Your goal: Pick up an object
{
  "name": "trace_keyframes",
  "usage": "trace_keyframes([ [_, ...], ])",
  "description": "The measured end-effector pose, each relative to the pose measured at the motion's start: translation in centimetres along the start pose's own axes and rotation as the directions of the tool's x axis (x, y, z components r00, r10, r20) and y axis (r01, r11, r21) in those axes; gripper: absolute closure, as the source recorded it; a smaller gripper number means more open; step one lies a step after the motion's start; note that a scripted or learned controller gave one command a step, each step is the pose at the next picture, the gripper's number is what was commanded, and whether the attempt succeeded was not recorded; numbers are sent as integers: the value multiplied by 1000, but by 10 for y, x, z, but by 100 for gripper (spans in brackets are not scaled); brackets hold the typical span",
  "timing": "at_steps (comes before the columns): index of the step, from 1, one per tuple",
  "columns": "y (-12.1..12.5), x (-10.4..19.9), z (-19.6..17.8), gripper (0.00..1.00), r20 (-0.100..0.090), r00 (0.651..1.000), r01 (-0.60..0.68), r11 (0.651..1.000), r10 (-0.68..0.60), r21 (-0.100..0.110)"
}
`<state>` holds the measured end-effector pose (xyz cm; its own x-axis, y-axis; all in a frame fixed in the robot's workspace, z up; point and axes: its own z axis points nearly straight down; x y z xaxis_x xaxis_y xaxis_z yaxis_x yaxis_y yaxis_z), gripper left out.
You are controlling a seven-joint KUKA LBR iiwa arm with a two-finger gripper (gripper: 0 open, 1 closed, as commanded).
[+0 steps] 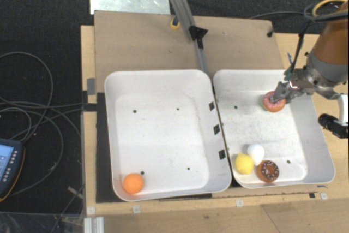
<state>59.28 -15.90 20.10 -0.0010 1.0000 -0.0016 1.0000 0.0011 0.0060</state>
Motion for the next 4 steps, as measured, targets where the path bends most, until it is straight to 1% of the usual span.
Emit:
trace_keyframes([
  [1,5,-9,-61,100,1,1000,2,1000,-2,-3],
  [2,7,-9,-76,100,0,1000,4,1000,-4,1],
  [3,-1,42,-59,100,-3,1000,8,1000,-8,7],
  [4,-11,85,-51,100,-3,1000,8,1000,-8,7],
])
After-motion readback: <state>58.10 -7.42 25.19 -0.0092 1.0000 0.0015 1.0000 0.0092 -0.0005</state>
